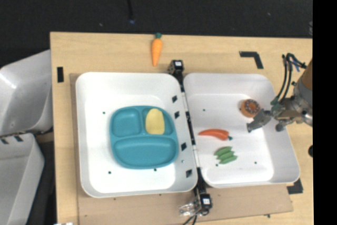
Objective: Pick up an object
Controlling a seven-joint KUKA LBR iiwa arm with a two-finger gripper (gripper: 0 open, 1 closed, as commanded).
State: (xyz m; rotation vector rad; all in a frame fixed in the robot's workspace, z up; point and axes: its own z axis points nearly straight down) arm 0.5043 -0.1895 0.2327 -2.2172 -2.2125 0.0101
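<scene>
The right bin (263, 174) holds a red chili pepper (215, 134), green pea pods (226, 155) and a round brown-orange item (249, 107). My gripper (259, 121) hangs low over the right bin's right side, just right of and below the round item, and right of the pepper. Nothing shows in its grasp. In the left bin (89, 176) lies a blue divided plate (139, 150) with a yellow piece (155, 120) in its upper right compartment.
An orange carrot (156, 50) lies on the wooden bench behind the bins. A black clip (176, 66) sits where the bins meet at the back. Cables (288, 74) run down the arm at the right edge.
</scene>
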